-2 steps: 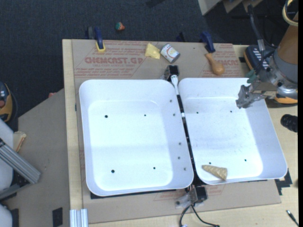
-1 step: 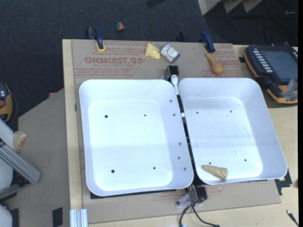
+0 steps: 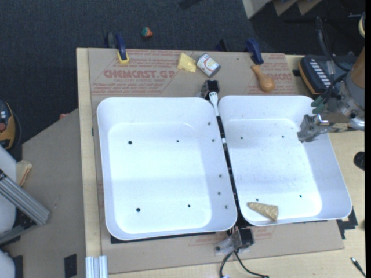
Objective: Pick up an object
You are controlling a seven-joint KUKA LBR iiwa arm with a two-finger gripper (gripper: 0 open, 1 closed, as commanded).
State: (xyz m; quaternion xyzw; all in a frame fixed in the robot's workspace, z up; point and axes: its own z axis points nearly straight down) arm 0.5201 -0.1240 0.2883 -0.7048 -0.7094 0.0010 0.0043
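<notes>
I see two white bins side by side on the worktop point(image 3: 174, 80). The right bin point(image 3: 272, 112) is my landmark. One object lies inside it: a tan wedge-shaped piece point(image 3: 264, 210), flat on the floor near the bin's front wall, a little toward the left bin point(image 3: 156, 112). Nothing touches it.

The tool point(image 3: 306, 131) hangs over the right bin's right side, near its far corner, well apart from the wedge. The grey arm reaches in from beyond the bin's right wall. At this size I cannot tell how the tool is set, and I see nothing held in it.

Behind the right bin's far wall, on the bare worktop: a wooden pear-shaped object point(image 3: 264, 80) near a blue clamp point(image 3: 253, 50). Further left along that edge, a small white-and-grey cylinder point(image 3: 207, 65) lies just beside a yellow block point(image 3: 186, 63), and a second blue clamp point(image 3: 121, 48) grips the board's far edge.
</notes>
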